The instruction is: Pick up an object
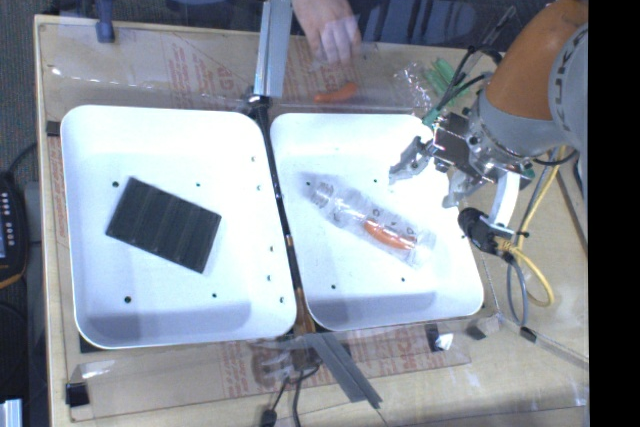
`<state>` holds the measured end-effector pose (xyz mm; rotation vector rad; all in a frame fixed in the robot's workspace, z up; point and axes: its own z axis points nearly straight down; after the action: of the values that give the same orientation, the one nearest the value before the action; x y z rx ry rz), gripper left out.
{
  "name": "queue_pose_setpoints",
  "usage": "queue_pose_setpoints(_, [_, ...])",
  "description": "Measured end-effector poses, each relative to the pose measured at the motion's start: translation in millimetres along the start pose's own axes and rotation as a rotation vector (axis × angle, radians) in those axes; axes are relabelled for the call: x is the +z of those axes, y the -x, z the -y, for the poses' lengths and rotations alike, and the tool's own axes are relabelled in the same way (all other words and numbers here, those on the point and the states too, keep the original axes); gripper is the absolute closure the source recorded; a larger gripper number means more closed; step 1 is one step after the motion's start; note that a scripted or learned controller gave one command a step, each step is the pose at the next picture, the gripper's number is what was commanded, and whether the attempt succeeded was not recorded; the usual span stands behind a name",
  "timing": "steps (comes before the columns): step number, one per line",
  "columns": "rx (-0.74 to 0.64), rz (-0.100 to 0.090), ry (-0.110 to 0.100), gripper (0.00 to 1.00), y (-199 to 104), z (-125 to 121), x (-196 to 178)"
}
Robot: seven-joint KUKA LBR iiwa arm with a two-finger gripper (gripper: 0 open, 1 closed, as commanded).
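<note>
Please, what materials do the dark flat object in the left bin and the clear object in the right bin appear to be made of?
The dark flat pad looks matte, perhaps ribbed rubber or foam, judging by faint parallel lines. The clear packet looks like thin glossy plastic: it is see-through, crinkled, with highlights and an orange item inside.

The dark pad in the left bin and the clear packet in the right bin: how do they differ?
The dark pad is opaque, black, a flat rectangle; the clear packet is see-through, crinkled, with something orange inside. The pad lies far from the gripper; the packet lies just below it. Both lie slantwise, ungrasped.
</note>
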<state>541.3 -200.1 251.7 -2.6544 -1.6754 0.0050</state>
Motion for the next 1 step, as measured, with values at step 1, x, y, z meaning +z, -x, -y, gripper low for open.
queue_pose_setpoints(1, [-0.101, -0.001, -0.001, 0.0, -3.4, -10.9, 45.5])
